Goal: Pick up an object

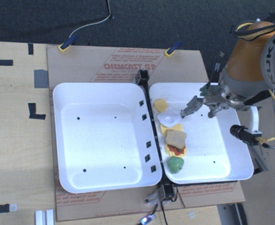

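From the overhead camera I see the arm [249, 55] reaching in from three o'clock, its gripper [193, 108] hovering over the right bin [221, 168], and I cannot tell how the pincer stands. The objects bunch along that bin's nine o'clock wall: a yellow piece [161, 105] at the top, a white piece [170, 119] below it just beside the gripper tip, then a sandwich [175, 139] and a green piece [175, 164] toward six o'clock. The left bin [100, 139] sits at nine o'clock of it.
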Robot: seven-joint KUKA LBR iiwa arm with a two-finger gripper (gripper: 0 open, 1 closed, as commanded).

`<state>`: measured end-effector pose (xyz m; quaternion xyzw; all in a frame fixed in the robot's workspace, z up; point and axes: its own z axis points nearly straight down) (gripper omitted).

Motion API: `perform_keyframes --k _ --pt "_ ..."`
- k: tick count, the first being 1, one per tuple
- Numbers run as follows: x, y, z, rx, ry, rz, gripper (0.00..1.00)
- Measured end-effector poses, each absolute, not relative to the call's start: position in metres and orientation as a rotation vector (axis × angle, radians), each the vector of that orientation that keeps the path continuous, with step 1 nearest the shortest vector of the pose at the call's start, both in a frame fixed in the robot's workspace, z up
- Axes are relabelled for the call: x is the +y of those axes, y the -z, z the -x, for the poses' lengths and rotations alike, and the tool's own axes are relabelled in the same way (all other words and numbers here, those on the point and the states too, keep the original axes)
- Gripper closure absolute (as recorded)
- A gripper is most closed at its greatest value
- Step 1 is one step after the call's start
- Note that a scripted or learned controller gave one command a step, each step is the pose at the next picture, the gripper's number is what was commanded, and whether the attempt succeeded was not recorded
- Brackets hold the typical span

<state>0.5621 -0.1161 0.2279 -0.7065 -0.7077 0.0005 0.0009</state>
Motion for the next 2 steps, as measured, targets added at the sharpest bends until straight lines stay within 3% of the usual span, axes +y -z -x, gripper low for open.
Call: perform_keyframes --k 1,2 --pt "-0.109 -0.195 -0.672 -2.231 0.005 2.218 0.0" --pt "-0.1 -0.1 -0.573 -2.209 -0.017 2.212 0.0"
